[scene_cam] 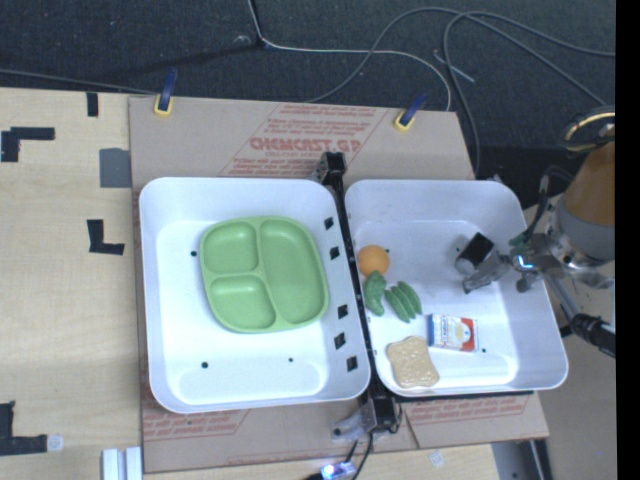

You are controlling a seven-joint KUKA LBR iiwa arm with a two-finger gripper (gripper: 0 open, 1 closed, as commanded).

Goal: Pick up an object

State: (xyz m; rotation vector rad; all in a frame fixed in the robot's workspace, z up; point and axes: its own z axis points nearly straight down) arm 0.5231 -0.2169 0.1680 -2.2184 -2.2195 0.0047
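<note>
The right bin (500,203) holds an orange (373,260), two green vegetable pieces (392,298), a small white carton with red and blue print (452,331) and a tan bread slice (412,362). My gripper (502,276) hangs over the bin's right side, above bare white floor. It is open, with nothing between its two grey fingers (479,280). The carton lies a little below and left of it. The orange and the vegetables are farther left, near the divider.
A green divided plate (264,273) lies in the left bin (160,268). Both bins rest on a cardboard sheet (300,133) held by yellow clamps. Cables run across the dark floor behind, and the arm's orange band (592,193) is at the right edge.
</note>
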